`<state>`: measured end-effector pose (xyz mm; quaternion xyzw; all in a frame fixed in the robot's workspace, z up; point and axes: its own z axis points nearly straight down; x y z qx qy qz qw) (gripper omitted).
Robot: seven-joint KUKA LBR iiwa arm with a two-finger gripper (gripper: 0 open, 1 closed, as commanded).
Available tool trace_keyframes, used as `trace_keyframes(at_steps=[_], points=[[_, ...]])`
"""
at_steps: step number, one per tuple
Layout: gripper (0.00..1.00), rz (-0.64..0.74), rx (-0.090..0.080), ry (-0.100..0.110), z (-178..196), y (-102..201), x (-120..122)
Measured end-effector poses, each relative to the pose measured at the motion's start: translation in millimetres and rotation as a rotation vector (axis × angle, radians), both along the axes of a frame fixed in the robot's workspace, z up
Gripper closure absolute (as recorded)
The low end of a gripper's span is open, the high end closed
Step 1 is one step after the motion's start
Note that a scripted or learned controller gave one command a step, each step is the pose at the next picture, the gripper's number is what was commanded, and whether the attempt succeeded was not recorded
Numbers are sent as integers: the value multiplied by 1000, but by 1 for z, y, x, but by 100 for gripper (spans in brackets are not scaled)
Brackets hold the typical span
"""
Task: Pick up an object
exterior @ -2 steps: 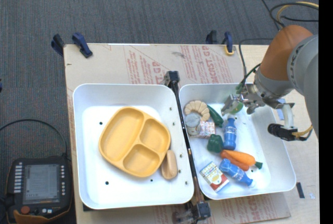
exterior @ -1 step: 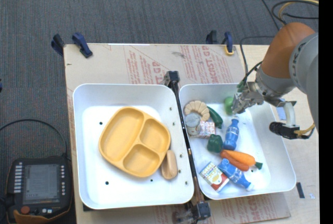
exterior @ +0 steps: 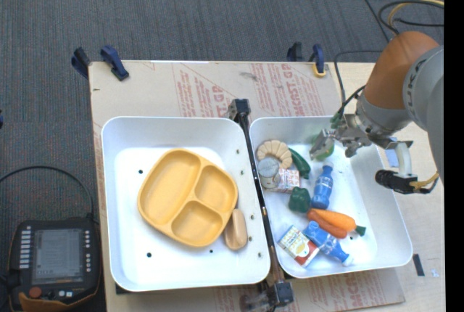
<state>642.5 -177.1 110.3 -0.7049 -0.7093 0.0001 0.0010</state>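
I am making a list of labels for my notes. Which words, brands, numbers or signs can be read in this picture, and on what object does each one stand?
None can be read with certainty.
Cardboard sheet: red printed letters, upside down and too blurred.
Small carton: label too small.
Blue bottles: labels too small.
Handheld controller: screen unreadable.

Bench (exterior: 181, 89): brown board w/ red print, 2 shallow white bins side by side on it, touching at centre. Left bin (exterior: 123, 136) and right bin (exterior: 391, 231) both sit directly on board. Blue clamps (exterior: 114, 60) grip the far edge at left; more clamps (exterior: 317, 56) at far right.
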Motion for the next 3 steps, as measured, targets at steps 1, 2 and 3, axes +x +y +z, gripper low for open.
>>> trace_keyframes(at_steps=[1, 2, 3], points=[[100, 1, 0, 0, 10, 0, 0], [0, 2, 0, 0, 10, 0, 0], [0, -4, 0, 0, -23, 29, 1]])
